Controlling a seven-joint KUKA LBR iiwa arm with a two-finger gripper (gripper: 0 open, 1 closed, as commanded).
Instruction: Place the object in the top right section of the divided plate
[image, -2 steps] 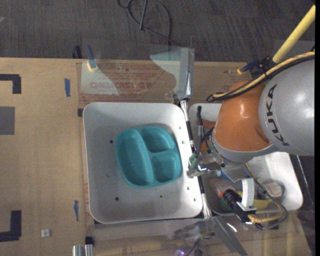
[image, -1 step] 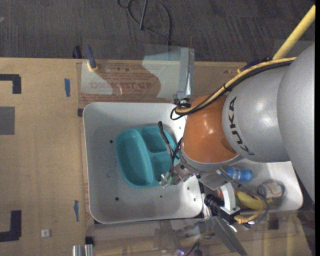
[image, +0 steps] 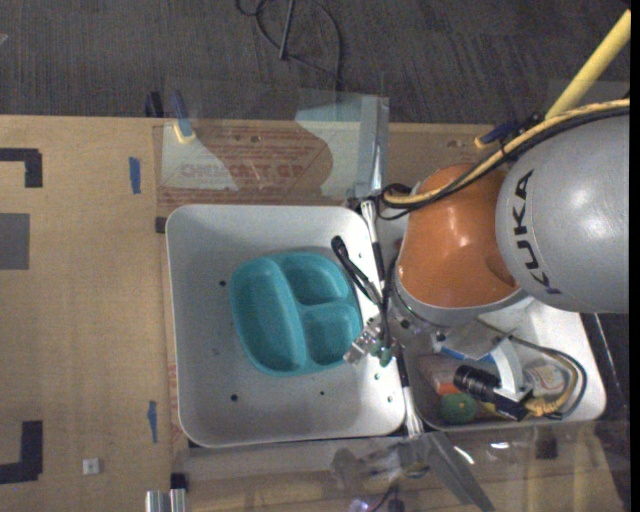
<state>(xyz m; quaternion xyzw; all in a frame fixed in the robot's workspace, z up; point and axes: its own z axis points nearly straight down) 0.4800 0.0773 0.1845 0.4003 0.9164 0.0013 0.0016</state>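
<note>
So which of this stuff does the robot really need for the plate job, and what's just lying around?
For the job:
- teal divided plate in the left bin
- gripper at the plate's right edge

Lying about:
- green ball in the right bin
- blue tape on the bench

1. A robotics lab or test cell: a grey KUKA arm (image: 570, 215) with an orange band reaches over a plywood bench (image: 80, 330).
2. Black corner marks (image: 25, 165) and strips of blue tape (image: 135, 175) sit on the bench top as position markers.
3. Two shallow white bins (image: 200, 390) lie side by side as work areas.
4. Loose cables (image: 300, 40) trail over grey carpet beyond the bench, and a yellow hose (image: 595, 65) runs to the arm.
</note>
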